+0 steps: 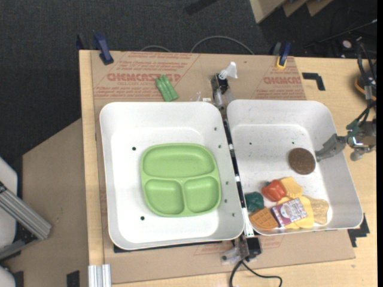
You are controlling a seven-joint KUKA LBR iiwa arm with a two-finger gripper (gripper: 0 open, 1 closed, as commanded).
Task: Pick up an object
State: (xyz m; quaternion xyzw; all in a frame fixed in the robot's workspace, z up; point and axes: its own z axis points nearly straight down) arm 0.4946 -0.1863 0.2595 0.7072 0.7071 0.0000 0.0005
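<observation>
The right bin (pixel 269 121) holds a brown round disc (pixel 301 160) near its middle right. A pile of toy food lies in its front corner: a red piece (pixel 274 190), yellow pieces (pixel 294 188), a dark green piece (pixel 254 201), an orange waffle-like piece (pixel 263 219), a small labelled packet (pixel 291 210) and a tan biscuit (pixel 321 208). My gripper (pixel 344 147) sits low at the bin's right rim, just right of the brown disc, with nothing seen held in it.
In the left bin (pixel 119 130) lies a green divided plate (pixel 179 179). A green object (pixel 166 88) rests on the cardboard behind that bin. Clamps (pixel 103 46) grip the bench's back edge, and a small fixture (pixel 222 81) stands between the bins.
</observation>
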